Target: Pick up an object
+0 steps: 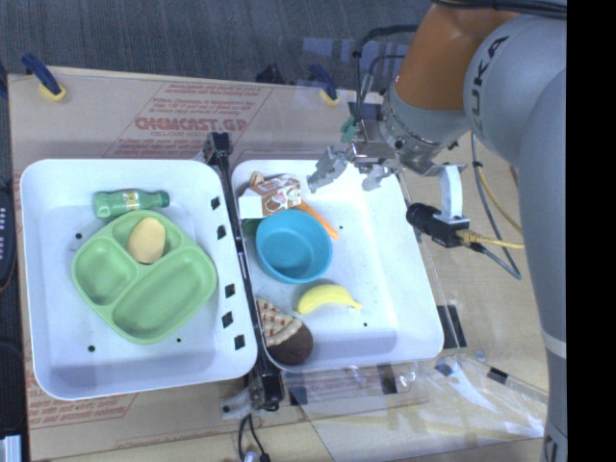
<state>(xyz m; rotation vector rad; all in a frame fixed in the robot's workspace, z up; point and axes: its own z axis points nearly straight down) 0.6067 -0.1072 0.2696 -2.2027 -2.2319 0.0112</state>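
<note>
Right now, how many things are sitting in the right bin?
5 that I can see: a snack packet, a carrot, a blue bowl, a banana and a brown ball. More may hide beneath.

A bench (87, 94) covered with printed brown cardboard carries two shallow white bins side by side. The left bin (38, 287) sits near the bench's left edge; the right bin (409, 287) touches it along a black-clipped seam at mid-bench

Brown printed cardboard sheet (192, 114) over bench, blue clamps (43, 77), dark grey floor (192, 17)
</note>
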